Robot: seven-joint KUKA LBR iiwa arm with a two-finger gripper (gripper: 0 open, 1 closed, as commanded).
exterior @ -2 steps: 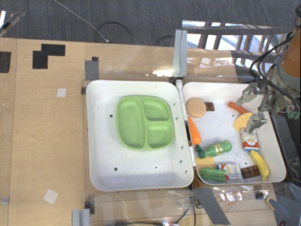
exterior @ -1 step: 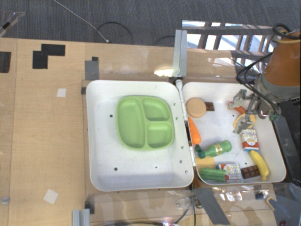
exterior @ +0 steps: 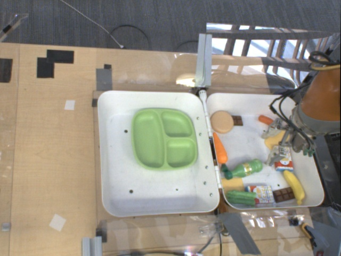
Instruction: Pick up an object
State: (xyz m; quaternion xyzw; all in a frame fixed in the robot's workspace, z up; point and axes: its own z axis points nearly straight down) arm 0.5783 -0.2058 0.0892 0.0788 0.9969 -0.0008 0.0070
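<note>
You have 2 white bins side by side on the bench. The left bin (exterior: 114, 196) carries a green divided plate (exterior: 163, 138) near its middle. The right bin (exterior: 314, 195) carries a carrot (exterior: 220, 149) along its left wall, a green bottle (exterior: 243, 169), a banana (exterior: 294, 185) and a round tan piece (exterior: 222, 122). The gripper (exterior: 283, 143) hangs over that bin's right side.

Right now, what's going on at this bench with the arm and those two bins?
A grey and orange robot arm reaches into the right bin, its tool low over a clutter of toy food: a banana, a green bottle, a carrot and a round biscuit. Nothing looks lifted yet. The left bin holds a green divided plate.
</note>
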